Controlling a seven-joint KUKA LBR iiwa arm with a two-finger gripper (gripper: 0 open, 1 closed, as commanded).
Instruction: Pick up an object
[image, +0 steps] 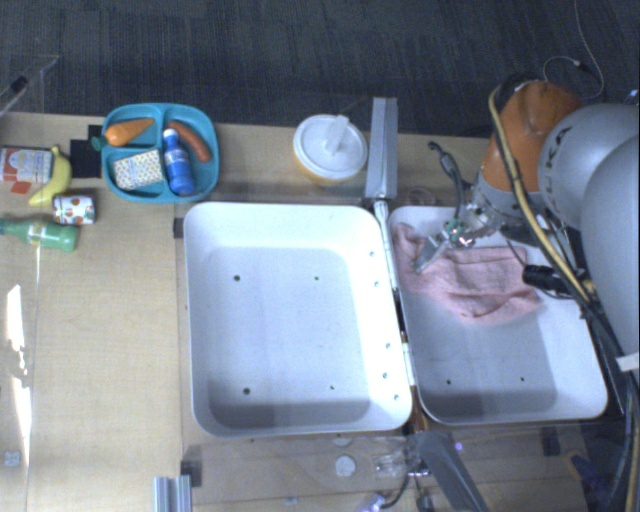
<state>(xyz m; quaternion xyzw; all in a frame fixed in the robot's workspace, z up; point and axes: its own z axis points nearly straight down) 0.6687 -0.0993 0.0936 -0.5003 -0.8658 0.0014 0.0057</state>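
Observation:
A crumpled pink cloth (478, 283) lies in the upper part of the right white bin (520, 385), spread from its left wall toward the right. My gripper (438, 250) reaches in from the right and sits low over the cloth's upper left part, right at the fabric. The grey arm with its orange band (528, 118) rises behind it at the top right and hides the bin's far right corner.
The left white bin (290, 320) lies beside the right one, with a metal divider (381, 150) behind them. A white lidded cup (330, 148) stands behind the bins. At the far left are a blue compartment tray (160, 152) with toy food, a banana, a can and a green bottle.

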